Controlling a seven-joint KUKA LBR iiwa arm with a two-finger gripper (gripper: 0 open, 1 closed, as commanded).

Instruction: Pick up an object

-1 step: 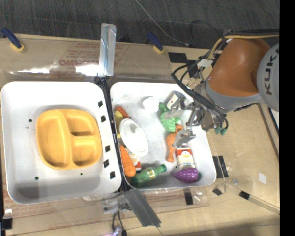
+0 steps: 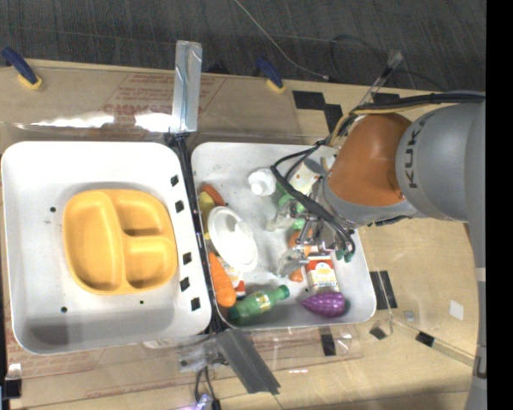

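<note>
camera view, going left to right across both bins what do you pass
yellow divided tray → carrot → green bottle → purple grapes → grey arm with orange band

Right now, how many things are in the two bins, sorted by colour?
Yellow: 1, divided tray, left bin
White: 2, bowl, small cup
Orange: 1, carrot
Green: 1, bottle
Purple: 1, grapes
Total: 6; others under the gripper are too cluttered to count.
</note>
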